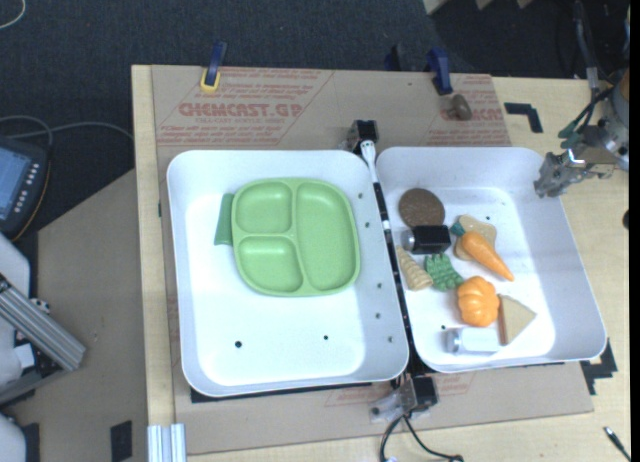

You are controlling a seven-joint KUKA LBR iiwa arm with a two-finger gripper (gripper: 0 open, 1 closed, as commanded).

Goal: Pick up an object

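Toy carrot (pixel 486 253) is the most reachable of the pieces heaped in the right-hand bin (pixel 560 250), lying in the middle right of the frame with its orange body slanting from upper left to lower right. The claw (pixel 556 174) hangs at the bin's upper right corner, just over the rim, so the carrot lies down and to the left of it, well apart, with bare white floor between them. Whether the claw is spread or closed cannot be told at this size; nothing is seen between its tips. Close around the carrot sit a black block (pixel 430 239), a brown round piece (pixel 421 206), a green ridged piece (pixel 443 273), a small orange pumpkin (pixel 478 301) and a tan wedge (pixel 515 317). A grasp would best cross the carrot's long axis. The left-hand bin (pixel 200 330) holds a green divided plate (pixel 295 236).
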